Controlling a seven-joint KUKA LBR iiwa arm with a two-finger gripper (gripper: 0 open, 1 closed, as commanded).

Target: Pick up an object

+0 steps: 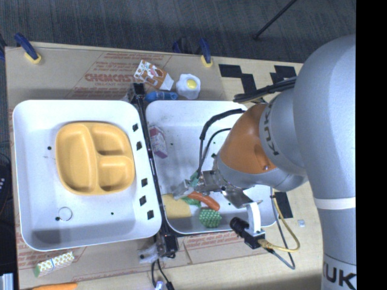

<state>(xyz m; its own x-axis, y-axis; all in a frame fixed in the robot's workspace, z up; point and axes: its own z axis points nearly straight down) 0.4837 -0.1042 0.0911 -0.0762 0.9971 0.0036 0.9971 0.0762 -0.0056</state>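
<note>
My gripper (192,189) is low in the right bin (181,110), near its front left corner, under the orange wrist band. It hangs right over a cluster of toy food. An orange carrot-like piece (207,200) lies just beneath and to the right of it. A yellow block (175,208) sits to its front left, and a green knobbly piece (210,219) lies by the front wall. The arm hides most of the bin's right half.
A clear pinkish wrapper (158,141) lies by the right bin's left wall. The left bin (30,162) holds a yellow divided tray (95,156). Behind the bins stand a small carton (149,73), a blue item (161,95) and a white-and-yellow cup (189,85).
</note>
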